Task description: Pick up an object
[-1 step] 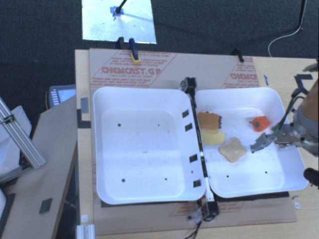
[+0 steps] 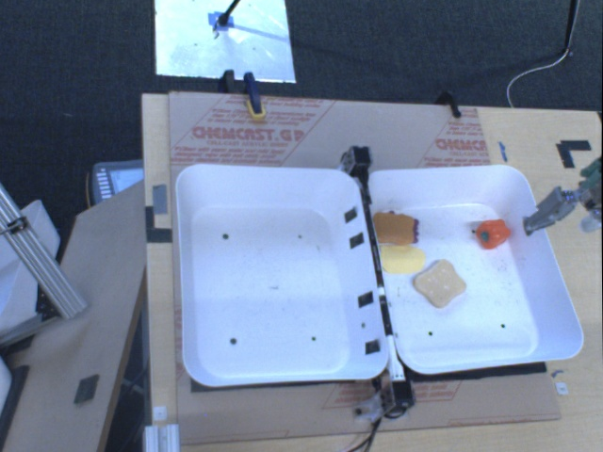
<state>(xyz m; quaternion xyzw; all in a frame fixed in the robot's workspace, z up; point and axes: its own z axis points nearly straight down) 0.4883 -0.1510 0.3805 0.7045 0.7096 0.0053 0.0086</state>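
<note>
Bench [image 2: 433, 125]: a big light-brown board with red letters printed on it. It carries both bins.

Left bin [image 2: 203, 191]: a wide, shallow white tray on the left side of the bench. It touches the right bin along the middle, where small dark clips sit.

Right bin [image 2: 556, 332]: a white tray just like the other one. All the small things lie in its upper half.

Shiny plate [image 2: 224, 26]: a square silver sheet on the dark floor, beyond the top edge of the bench.

Gripper [image 2: 551, 210]: a grey metal piece coming in from the right. It sits over the right rim of the right bin. It is too small and blurry to tell how wide the fingers are spread. Nothing can be seen between them.

Tan piece [image 2: 440, 283]: a puffy, pale brown shape like a slice of toast. It lies flat near the middle of the right bin, well apart from the gripper.

Yellow piece [image 2: 403, 260]: a flat, soft yellow blob. It lies just beside the tan piece, up and to the left.

Brown piece [image 2: 396, 227]: an orange-brown lump with a dark end, close to the left wall of the right bin, touching the top of the yellow piece.

Red toy [image 2: 491, 234]: a small red-orange thing, the nearest one to the gripper. It lies just to the left of the gripper tip, down on the bin floor, not between the fingers.
</note>
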